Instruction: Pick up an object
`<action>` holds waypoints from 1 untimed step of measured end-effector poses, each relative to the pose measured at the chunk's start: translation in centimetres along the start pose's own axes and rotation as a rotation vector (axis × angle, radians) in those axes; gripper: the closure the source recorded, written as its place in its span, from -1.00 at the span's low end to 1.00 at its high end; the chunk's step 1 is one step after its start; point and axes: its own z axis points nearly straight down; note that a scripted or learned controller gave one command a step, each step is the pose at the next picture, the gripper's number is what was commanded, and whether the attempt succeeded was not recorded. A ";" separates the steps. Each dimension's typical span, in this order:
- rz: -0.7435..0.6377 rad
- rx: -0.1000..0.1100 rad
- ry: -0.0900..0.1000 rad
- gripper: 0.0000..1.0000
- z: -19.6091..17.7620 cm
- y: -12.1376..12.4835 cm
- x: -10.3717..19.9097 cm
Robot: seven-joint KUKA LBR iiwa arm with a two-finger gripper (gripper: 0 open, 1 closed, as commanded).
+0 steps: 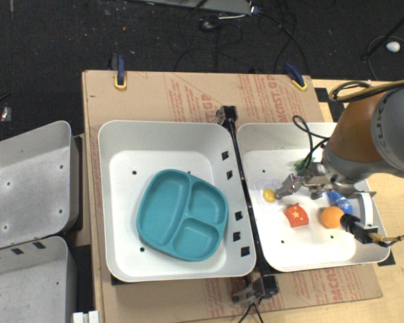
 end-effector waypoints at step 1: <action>0.000 -0.003 0.000 1.00 -1.3 0.1 0.0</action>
